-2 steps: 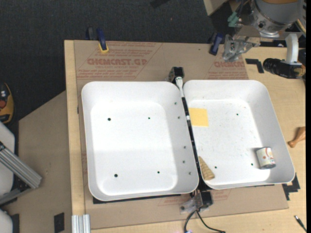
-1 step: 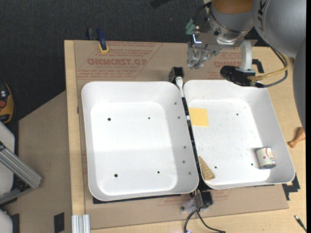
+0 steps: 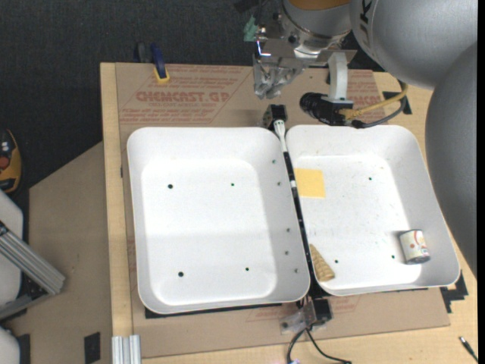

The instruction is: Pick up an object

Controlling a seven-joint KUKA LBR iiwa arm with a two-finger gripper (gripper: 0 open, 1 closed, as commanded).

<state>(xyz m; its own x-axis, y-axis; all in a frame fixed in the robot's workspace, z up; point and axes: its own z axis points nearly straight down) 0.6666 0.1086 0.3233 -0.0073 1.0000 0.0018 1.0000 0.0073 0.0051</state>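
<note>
My gripper (image 3: 270,86) hangs at the top of the view, over the brown board behind the gap between the two bins, and nothing shows in it. The right bin (image 3: 424,165) holds three things. A flat yellow square (image 3: 310,183) lies near its left wall. A small white cylinder with red marks (image 3: 414,246) lies on its side by the right wall. A tan waffle-patterned cone (image 3: 321,264) rests against the front left corner. All three lie well in front of the gripper.
The left bin (image 3: 144,203) stands beside the right one, their rims touching along the middle. A blue and yellow clamp (image 3: 158,63) sits at the board's back left edge. The grey arm covers the top right corner.
</note>
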